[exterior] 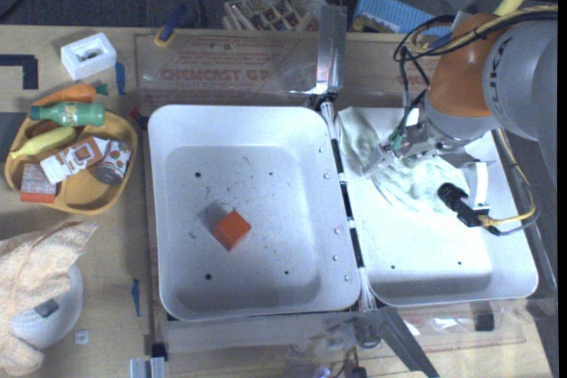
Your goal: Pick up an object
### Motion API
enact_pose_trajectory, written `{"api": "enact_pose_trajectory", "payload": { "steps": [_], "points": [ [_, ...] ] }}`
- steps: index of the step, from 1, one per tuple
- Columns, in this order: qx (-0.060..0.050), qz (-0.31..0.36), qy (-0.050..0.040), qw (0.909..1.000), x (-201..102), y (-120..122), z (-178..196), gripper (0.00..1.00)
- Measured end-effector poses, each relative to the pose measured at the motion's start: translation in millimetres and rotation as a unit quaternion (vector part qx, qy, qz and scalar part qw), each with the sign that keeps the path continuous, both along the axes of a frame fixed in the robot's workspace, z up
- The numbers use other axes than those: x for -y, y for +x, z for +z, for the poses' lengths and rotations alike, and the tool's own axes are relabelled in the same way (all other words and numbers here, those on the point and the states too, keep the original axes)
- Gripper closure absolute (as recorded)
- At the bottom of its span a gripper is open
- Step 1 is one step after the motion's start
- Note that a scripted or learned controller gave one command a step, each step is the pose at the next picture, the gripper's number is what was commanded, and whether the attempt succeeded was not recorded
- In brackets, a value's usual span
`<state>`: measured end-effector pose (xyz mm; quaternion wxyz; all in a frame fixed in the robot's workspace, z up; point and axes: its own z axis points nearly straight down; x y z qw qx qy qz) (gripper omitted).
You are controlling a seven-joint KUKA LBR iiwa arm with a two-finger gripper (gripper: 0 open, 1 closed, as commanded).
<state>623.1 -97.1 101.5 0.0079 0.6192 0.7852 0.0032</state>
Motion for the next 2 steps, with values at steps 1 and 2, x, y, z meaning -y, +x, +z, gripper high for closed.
{"api": "enact_pose_trajectory", "payload": {
  "steps": [1, 2],
  "points": [
    [-0.006, -0.054, 0.0019, 0.9985, 81, -11, 8, 0.0],
    [-0.005, 0.047, 0.0006, 0.9989, 51, -8, -12, 0.0]
  ]
}}
